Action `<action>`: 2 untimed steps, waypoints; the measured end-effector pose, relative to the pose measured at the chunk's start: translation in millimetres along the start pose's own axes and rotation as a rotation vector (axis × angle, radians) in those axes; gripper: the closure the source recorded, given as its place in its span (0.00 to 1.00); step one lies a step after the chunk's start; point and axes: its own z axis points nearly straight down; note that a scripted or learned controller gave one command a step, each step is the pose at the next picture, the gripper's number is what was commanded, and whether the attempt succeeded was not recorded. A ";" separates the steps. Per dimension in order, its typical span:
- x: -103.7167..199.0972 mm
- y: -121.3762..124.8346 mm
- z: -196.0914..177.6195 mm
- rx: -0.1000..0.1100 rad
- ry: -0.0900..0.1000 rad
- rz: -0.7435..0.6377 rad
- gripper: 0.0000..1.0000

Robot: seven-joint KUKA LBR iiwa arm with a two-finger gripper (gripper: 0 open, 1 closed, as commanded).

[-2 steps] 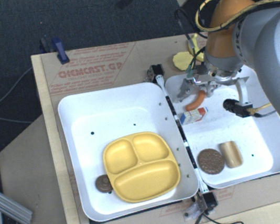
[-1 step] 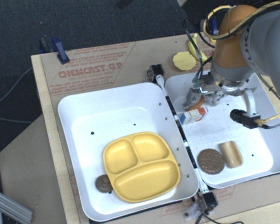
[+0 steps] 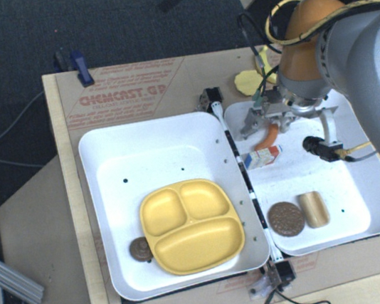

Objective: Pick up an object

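Note:
My gripper [image 3: 262, 122] hangs over the far left part of the right bin [image 3: 375, 221], at the end of the grey arm with its orange band [image 3: 304, 26]. Just below and in front of it lies a small orange, white and blue box [image 3: 262, 155], close to the bin's left wall. Whether the gripper touches the box I cannot tell. Near the front of the same bin, a brown round disc [image 3: 286, 218] and a tan cylinder [image 3: 314, 208] lie side by side.
The left bin [image 3: 105, 162] holds a yellow divided plate [image 3: 191, 225] with a small brown round piece [image 3: 140, 249] at its left edge. A yellow lump [image 3: 247, 82] lies on the bench behind the right bin. A blue clip [image 3: 81, 68] sits at the board's far left corner.

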 end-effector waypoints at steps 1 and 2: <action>-4.5 -8.7 -0.1 0.006 0.001 0.002 0.00; -4.1 -7.7 -10.9 0.003 0.000 0.001 1.00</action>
